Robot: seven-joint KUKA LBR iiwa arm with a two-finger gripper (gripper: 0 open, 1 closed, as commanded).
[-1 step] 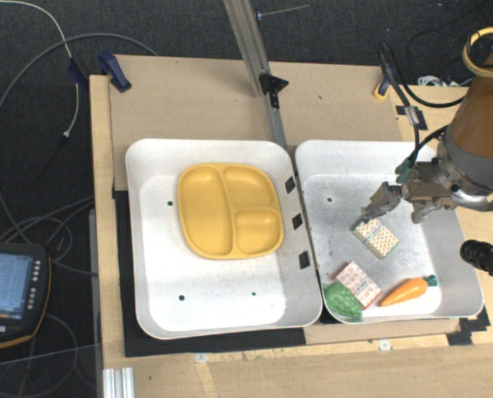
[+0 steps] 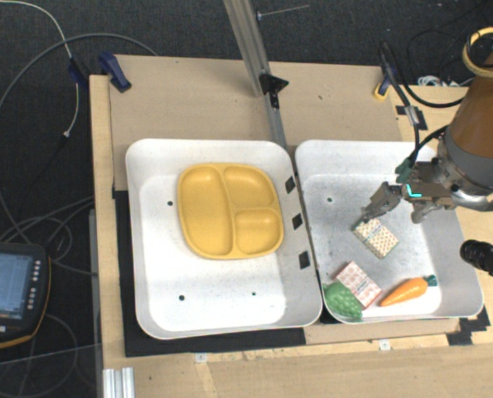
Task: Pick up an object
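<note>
Evidently light and stiff, the patterned box lies flat in the right bin beneath the spread-fingered, empty pincer, best taken across its narrow sides.

no legible text, labels or numbers anywhere: the handheld pendant screen at lower left glows but is too blurred to read, and the patterned packets in the right bin show print too small to make out.
</note>
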